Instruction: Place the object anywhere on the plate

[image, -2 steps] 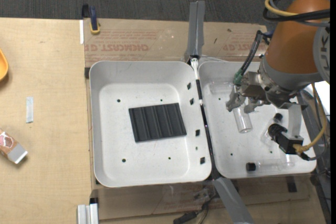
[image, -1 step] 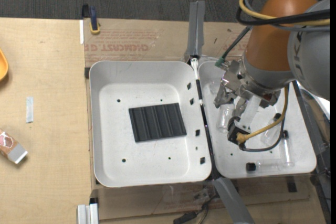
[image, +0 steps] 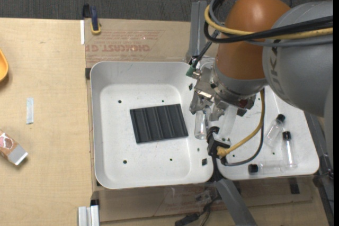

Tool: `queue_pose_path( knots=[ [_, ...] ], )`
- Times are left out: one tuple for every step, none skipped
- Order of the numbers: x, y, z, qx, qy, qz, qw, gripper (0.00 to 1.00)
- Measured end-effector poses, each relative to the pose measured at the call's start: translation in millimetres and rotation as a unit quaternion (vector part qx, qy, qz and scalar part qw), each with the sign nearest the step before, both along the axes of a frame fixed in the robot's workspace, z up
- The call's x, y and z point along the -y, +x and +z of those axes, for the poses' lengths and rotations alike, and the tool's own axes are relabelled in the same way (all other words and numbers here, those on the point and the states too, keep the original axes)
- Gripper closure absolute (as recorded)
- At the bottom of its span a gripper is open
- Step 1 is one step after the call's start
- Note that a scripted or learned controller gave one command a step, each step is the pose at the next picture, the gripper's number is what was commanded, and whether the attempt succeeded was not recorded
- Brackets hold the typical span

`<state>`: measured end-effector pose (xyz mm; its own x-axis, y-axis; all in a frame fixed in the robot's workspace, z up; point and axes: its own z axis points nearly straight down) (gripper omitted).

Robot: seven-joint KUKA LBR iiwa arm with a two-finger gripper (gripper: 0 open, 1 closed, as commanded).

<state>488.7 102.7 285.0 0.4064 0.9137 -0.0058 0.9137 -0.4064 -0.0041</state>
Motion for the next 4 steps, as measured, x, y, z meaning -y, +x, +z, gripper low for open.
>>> queue_pose_path(
  knots=[
    [-42,-12,-30,0.000,0.0001,0.031,0.9995,1.00],
    [-25,-11,24,0.002,0.0003,0.018,0.9998,1.00],
    [-62,-12,-56,0.000,-0.0001,-0.022,0.9997,1.00],
    [-62,-12,-56,0.000,-0.0001,-0.023,0.9997,0.00]
  ],
)
